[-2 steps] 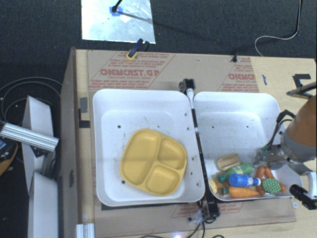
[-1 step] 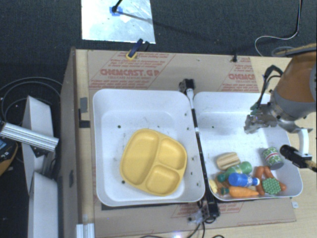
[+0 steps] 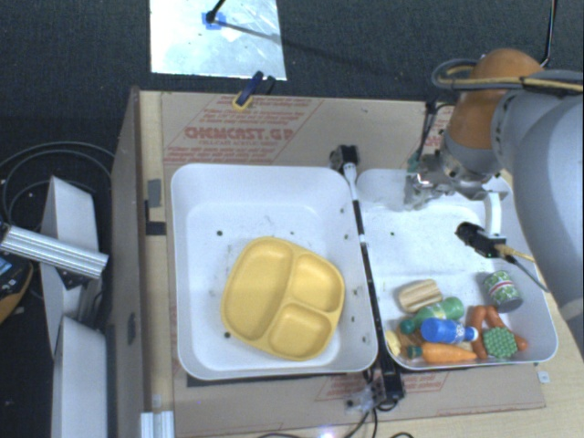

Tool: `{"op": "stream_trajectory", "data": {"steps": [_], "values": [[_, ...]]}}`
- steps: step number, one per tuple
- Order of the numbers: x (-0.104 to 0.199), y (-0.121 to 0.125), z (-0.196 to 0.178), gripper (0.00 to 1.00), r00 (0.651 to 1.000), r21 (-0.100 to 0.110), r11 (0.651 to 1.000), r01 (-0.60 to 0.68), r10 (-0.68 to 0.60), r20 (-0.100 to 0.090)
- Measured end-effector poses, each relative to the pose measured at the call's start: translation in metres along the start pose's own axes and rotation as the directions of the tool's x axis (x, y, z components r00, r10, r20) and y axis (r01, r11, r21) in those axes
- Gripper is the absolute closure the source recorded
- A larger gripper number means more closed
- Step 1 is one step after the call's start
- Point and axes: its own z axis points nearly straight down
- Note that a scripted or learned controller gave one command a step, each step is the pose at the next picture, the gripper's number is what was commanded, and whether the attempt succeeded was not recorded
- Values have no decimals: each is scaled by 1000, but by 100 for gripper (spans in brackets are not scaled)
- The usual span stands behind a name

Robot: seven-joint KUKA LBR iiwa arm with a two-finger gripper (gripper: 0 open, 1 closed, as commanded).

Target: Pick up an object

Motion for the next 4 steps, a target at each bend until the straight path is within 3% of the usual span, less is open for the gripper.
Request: {"op": "stream_trajectory", "data": {"steps": [1,2,3,4], "values": [[-53,-78,16,0,1000,1,1000,-5,5,2],[-75,-179,15,0,1000,1,1000,-6,6,2],[-81,-102,-125,0,1000,-9,1000,0,0,4],[-95,-88,-62,0,1000,0,1000,-3,3,1]]}}
